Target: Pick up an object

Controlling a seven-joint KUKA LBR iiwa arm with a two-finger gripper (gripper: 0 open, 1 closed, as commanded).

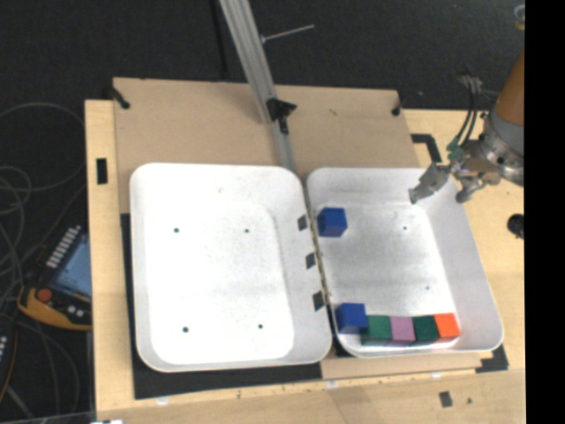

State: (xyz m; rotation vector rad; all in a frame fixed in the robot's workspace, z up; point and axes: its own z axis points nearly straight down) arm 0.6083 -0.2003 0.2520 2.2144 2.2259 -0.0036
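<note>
Hovering over right bin [459, 237] far edge — gripper [446, 182] fingers apart, holding nothing; blue cube [332, 222] + others untouched, pick not started.

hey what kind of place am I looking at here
Probably a robotics lab test bench: a gripper on a robot arm hangs over two white bins, coloured blocks line one bin's near wall, and cables lie on the dark floor.

Arm [510, 104] cut off by right edge; handheld screen [72, 263] blurred.
</note>
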